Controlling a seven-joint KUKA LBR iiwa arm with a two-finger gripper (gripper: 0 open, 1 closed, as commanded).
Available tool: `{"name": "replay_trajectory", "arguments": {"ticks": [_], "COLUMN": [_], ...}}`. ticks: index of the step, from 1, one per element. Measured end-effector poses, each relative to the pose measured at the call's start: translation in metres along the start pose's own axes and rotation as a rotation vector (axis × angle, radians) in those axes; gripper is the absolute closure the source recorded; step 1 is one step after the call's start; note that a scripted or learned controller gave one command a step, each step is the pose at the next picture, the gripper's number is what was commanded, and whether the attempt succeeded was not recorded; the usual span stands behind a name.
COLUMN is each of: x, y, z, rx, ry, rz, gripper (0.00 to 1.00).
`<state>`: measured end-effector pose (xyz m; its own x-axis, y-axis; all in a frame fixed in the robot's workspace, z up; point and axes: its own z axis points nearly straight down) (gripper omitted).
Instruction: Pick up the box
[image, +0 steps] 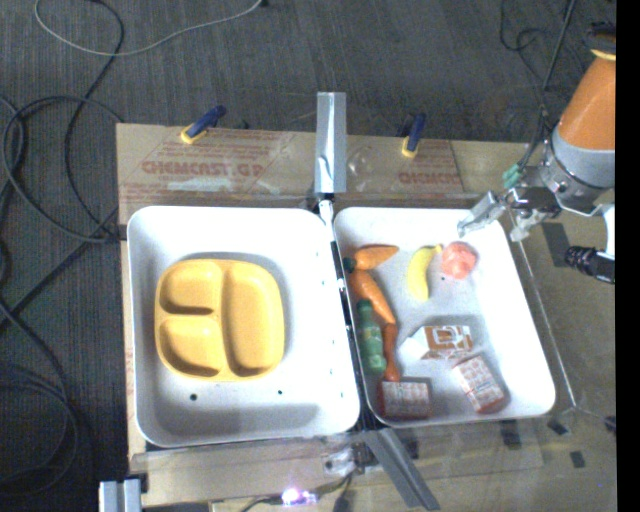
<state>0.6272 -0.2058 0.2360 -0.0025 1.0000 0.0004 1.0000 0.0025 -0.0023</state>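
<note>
A small orange and white box (446, 340) lies flat in the right bin (535, 345), right of centre. My gripper (498, 220) hangs over that bin's far right corner, well beyond the box and apart from it. Its two fingers are spread open with nothing between them; one fingertip (473, 222) points toward a pink round fruit (459, 260).
The right bin also holds two carrots (372, 288), a banana (420, 271), a green bottle-like item (371, 340), a brown packet (405, 398) and a red and white packet (478, 383). A yellow divided tray (221, 317) sits in the left bin (150, 400).
</note>
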Motion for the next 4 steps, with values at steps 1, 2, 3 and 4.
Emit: {"name": "replay_trajectory", "arguments": {"ticks": [1,2,3,4], "x": [-0.018,-0.017,-0.017,-0.017], "y": [-0.052,-0.058,-0.058,-0.126], "z": [0.066,-0.001,-0.001,0.021], "rx": [0.0,-0.002,-0.002,0.001], "ry": [-0.001,-0.002,-0.002,-0.001], "rz": [-0.147,-0.039,-0.039,0.002], "gripper": [0.0,0.0,0.0,0.0]}}
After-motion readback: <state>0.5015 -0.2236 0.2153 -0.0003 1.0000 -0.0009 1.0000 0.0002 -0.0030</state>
